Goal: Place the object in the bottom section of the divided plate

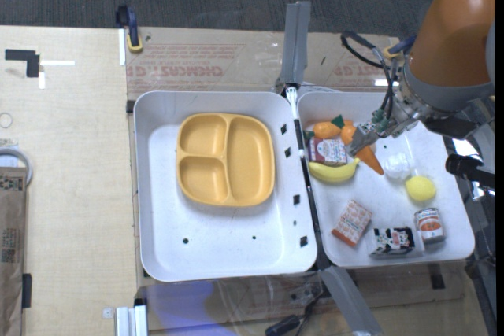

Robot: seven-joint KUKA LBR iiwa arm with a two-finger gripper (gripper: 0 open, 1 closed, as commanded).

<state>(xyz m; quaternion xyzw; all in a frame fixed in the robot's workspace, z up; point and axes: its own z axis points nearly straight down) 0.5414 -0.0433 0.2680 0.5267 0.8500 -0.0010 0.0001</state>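
A yellow divided plate (227,160) lies in the left bin (157,248). It has two small sections on its left side and one long section on its right, all bare. My gripper (363,139) is down in the right bin (457,244), over a cluster of toy food. It sits just above a carrot (370,161) and a banana (332,172), next to an orange piece (325,129) and a dark red packet (327,151). The arm's orange band (461,31) hangs over the bin's far right corner.
Further items lie in the right bin: a lemon (420,188), a small can (429,225), a black-and-white carton (392,241), an orange snack packet (352,221) and a white lump (397,164). A raised divider (300,169) separates the bins.
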